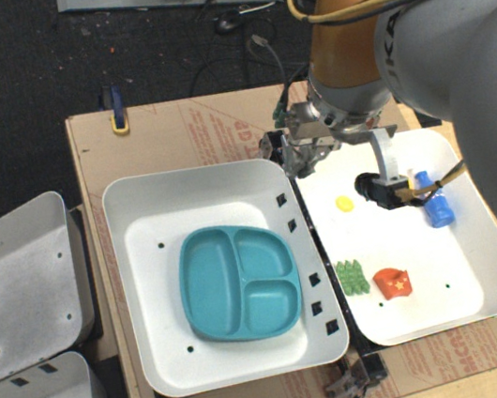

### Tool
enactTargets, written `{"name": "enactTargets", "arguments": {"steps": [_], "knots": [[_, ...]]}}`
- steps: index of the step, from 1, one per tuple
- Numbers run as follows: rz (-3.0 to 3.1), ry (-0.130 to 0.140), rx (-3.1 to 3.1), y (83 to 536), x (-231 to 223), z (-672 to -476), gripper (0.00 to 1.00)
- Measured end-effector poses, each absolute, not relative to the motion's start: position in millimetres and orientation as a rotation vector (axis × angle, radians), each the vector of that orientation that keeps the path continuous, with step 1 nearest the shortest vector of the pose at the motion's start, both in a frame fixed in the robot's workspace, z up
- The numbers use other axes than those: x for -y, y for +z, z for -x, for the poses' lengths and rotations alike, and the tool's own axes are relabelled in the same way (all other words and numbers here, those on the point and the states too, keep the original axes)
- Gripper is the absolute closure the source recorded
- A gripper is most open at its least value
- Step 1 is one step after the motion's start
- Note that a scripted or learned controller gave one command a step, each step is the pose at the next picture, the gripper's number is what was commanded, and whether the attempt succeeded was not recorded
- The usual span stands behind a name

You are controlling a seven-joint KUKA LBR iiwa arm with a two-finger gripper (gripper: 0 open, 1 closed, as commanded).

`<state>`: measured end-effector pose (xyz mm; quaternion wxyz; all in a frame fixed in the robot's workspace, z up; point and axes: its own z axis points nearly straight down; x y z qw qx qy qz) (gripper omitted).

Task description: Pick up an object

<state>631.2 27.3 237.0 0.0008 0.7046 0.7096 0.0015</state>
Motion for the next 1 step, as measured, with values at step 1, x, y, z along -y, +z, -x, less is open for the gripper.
{"name": "enactTargets", "arguments": {"steps": [1], "knots": [[-2.212,0.006,-2.23,245.4,-79.3,-636.4,1.0]]}}
